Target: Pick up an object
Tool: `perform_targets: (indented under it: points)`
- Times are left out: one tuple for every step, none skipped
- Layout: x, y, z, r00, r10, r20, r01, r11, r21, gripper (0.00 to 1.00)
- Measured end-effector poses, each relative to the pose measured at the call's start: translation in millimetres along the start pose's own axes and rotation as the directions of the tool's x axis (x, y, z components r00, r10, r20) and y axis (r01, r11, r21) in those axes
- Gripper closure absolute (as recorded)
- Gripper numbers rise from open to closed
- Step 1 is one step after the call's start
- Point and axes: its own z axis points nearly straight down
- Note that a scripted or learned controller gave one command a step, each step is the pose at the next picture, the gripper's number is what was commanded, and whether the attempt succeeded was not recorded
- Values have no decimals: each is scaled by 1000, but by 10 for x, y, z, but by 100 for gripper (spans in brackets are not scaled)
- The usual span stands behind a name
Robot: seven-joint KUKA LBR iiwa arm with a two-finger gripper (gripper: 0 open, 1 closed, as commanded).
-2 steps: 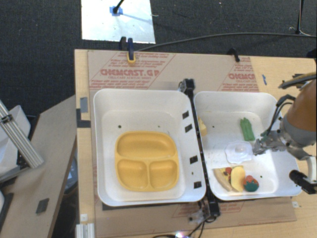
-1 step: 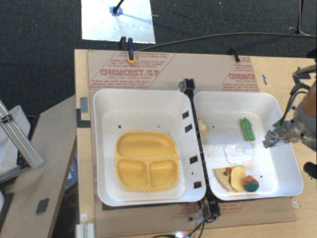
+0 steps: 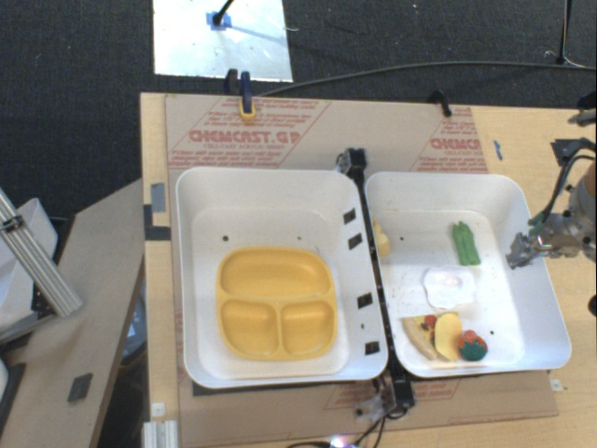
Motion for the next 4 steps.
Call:
perform_targets:
  points:
    - [-4, 17, -205, 1000, 0, 0, 0, 1000, 1, 100]
    - [540, 19, -101, 1000, -4, -3, 4, 1000, 6, 100]
    - [1117, 89, -193, 1000, -4, -3, 4, 1000, 4, 100]
    - [1623, 133, -280, 1000, -6, -4, 6, 1000, 4, 100]
